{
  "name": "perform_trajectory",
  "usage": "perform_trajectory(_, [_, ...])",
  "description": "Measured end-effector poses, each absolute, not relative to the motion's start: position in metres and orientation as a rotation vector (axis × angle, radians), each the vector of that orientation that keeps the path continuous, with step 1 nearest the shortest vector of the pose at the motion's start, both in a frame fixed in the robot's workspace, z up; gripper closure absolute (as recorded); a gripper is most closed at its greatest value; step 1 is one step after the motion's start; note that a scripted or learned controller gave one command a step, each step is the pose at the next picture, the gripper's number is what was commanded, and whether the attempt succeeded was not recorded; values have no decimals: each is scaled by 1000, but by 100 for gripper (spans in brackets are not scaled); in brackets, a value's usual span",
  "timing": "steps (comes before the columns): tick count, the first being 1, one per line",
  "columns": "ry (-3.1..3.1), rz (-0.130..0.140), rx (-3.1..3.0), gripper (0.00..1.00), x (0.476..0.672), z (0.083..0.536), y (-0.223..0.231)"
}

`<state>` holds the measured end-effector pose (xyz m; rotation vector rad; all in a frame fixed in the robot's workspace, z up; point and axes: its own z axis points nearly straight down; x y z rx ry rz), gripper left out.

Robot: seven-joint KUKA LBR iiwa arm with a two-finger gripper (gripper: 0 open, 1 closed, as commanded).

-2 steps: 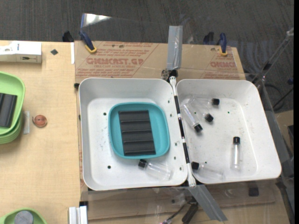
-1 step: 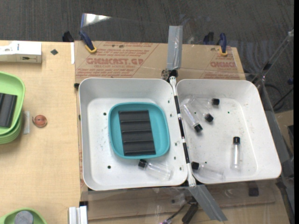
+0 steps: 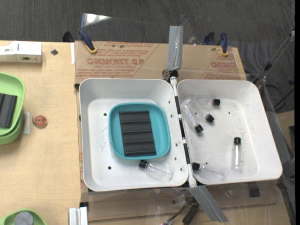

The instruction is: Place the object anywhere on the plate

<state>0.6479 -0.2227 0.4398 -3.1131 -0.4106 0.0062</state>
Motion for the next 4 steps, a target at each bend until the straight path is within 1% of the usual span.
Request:
perform_trajectory(1, [-319, 7, -3123, 0, 647, 439, -223])
perform_trajectory(2, [-321, 5, -3123, 0, 652, 440, -222])
perform_trajectory(3, [-338, 6, -3122, 0, 652, 440, -222])
perform_trajectory(4, [-510, 9, -3099, 0, 653, 439, -221])
